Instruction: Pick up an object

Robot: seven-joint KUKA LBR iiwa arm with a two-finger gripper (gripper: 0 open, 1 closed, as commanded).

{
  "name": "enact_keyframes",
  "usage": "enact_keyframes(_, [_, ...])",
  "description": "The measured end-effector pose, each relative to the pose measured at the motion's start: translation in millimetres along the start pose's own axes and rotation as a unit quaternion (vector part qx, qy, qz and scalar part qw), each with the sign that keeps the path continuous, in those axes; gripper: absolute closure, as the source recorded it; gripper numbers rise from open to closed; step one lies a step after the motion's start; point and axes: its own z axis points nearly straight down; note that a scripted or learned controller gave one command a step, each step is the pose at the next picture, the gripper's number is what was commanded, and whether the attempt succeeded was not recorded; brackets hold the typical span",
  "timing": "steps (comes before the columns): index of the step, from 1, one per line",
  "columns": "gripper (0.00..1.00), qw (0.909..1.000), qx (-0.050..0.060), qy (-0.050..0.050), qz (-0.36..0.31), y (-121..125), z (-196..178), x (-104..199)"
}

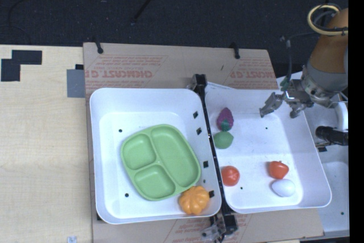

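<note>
My gripper [282, 108] hangs over the right bin's far right part, its two fingers spread open with nothing between them. In the right bin [256, 202] lie a purple eggplant [225, 119] and a green round piece [223, 140] near the divider. A red tomato [230, 175] sits at the front left, with a second red piece [278, 169] and a white egg [282, 188] at the front right. All of them are well apart from the gripper.
The left bin [102, 122] holds a green three-compartment plate [159, 162] and an orange pumpkin [194, 200] at its front right corner. A black divider [208, 139] runs between the bins. Bare white floor lies under the gripper in the right bin.
</note>
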Motion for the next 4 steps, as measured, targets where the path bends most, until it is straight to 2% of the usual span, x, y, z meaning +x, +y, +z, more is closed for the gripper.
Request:
enact_keyframes(1, [0.0,1.0,-0.007,-0.001,-0.001,3.0,-8.4,-0.2])
enact_keyframes(3, [0.0,1.0,-0.005,-0.001,-0.001,-1.8,100.7,-6.9])
enact_keyframes(4, [1.0,1.0,-0.007,-0.001,-0.001,-0.9,87.3,-7.1])
